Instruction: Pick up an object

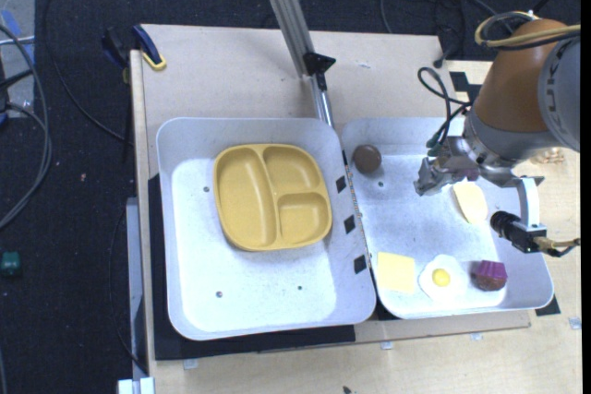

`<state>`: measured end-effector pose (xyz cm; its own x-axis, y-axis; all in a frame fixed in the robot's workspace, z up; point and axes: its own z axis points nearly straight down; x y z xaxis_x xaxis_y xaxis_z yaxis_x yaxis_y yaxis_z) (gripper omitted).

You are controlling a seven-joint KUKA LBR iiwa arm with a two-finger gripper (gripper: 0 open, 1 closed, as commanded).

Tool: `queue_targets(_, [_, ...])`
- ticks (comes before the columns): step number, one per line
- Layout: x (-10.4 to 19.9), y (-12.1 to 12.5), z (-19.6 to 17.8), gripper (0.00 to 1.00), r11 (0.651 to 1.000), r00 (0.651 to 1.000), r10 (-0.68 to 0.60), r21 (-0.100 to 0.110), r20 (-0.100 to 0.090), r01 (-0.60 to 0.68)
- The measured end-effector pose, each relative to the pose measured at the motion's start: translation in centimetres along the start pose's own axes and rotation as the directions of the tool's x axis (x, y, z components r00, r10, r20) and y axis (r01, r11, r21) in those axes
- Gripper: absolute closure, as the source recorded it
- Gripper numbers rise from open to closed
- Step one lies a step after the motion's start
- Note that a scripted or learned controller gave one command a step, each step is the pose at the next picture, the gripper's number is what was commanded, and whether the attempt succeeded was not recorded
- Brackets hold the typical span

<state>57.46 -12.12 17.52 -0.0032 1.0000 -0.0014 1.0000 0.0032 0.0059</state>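
The robot arm [522,88] reached in from the right over the right-hand bin [397,143], its gripper [434,178] low above the bin floor; whether it was open or closed could not be told from above, and nothing was seen held in it. Nearest to it lay a pale yellow wedge of cheese [470,202], just beside the gripper toward the front, with a small brown ball [367,159] a little farther off by the bin's inner wall. Either looked a fair target: a clean pick would seem to call for centring the gripper over the chosen piece and descending straight, since the thin wedge lay flat and could slip aside, and the ball could roll. Along the front of the same bin sat a yellow square slice [397,271], a toy fried egg [441,278] and a purple piece [489,274], well clear of the gripper. The left bin [185,291] held a yellow divided plate [273,196]. A black cable [441,97] looped by the wrist, and a metal pole [286,0] slanted across the surface [222,74] behind.
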Motion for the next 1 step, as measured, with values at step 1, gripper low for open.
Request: queue_targets(1, [-0.02, 0.17, -4.17, 1.00, 1.000, 1.000, 0.000, 0.000, 0.000, 0.000])
